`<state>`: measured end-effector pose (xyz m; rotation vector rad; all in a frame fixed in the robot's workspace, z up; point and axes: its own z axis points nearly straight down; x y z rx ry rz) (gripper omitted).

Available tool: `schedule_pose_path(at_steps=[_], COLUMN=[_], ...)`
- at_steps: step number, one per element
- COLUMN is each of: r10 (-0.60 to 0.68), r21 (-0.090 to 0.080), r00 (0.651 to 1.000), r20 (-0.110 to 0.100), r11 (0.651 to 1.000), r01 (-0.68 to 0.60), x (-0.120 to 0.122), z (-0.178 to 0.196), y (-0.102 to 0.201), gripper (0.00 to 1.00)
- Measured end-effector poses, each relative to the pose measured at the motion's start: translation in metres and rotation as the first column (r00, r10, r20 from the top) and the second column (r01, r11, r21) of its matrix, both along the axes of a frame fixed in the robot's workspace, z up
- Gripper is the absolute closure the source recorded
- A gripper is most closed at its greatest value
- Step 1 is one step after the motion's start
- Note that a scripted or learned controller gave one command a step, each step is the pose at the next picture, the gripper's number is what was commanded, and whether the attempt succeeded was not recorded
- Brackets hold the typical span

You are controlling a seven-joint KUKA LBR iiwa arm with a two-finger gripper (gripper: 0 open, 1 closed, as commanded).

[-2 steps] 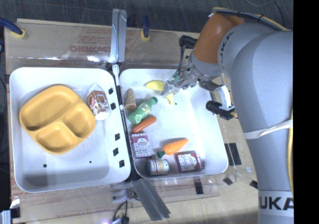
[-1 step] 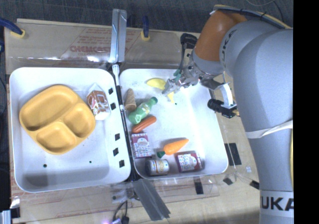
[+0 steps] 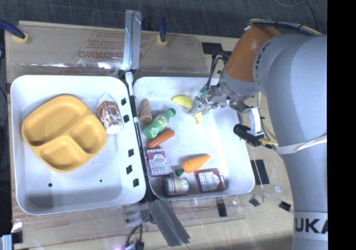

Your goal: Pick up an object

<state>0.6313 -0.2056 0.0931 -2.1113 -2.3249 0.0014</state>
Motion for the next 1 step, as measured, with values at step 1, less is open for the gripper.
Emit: schedule_pose_path(at_steps=[1], r10=[-0.223], r21=[-0.001], r00=[0.975], r20=[0.0], r11=[0.975], r01=[0.223], x=[-0.0067], z=[0.1038], y=[-0.0047], gripper=[1.0])
